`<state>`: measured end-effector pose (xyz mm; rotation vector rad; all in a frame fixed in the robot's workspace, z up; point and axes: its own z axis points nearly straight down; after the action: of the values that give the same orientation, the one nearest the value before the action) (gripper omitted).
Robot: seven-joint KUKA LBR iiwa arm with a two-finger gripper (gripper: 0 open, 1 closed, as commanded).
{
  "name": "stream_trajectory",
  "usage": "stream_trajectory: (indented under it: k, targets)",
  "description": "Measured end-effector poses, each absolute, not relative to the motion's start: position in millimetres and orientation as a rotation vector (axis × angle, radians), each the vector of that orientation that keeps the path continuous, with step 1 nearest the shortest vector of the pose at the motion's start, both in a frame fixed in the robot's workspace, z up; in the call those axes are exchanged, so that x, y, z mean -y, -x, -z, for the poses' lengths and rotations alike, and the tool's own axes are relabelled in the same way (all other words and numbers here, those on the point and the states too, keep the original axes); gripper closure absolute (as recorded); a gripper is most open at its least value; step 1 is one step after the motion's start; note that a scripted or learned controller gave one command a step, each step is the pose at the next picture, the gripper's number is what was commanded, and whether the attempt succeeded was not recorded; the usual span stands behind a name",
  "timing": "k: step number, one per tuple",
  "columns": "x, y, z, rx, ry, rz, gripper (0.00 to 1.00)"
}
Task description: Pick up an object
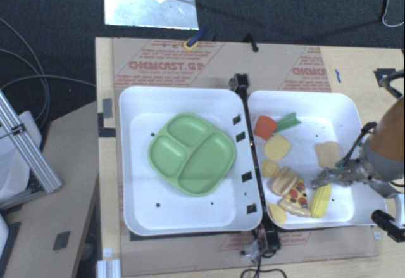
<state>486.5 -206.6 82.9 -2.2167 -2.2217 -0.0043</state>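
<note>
Now | hand state can't tell, just above corn | corn long axis near-upright in frame, right bin

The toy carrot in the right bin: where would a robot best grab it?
Probably across the orange body of the carrot, coming from above. That end is blocky and lies flat, with bare bin floor around it, while the green top is thin and tapers. The yellow piece sits just below.

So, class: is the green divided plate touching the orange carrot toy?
Apart. The camera view shows the green plate in the left bin, the carrot in the right bin.
</note>
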Motion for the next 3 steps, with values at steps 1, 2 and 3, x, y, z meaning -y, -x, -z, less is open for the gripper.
stream_trajectory:
  k: [1,2,3]
  targets:
    - [204.0,-487.3,-84.2,2.222,2.217,0.006,0.0]
    - [206.6,-487.3,-102.9,2.226,2.221,0.003,0.0]
    - [203.6,-534.6,-84.4,2.228,2.213,0.006,0.0]
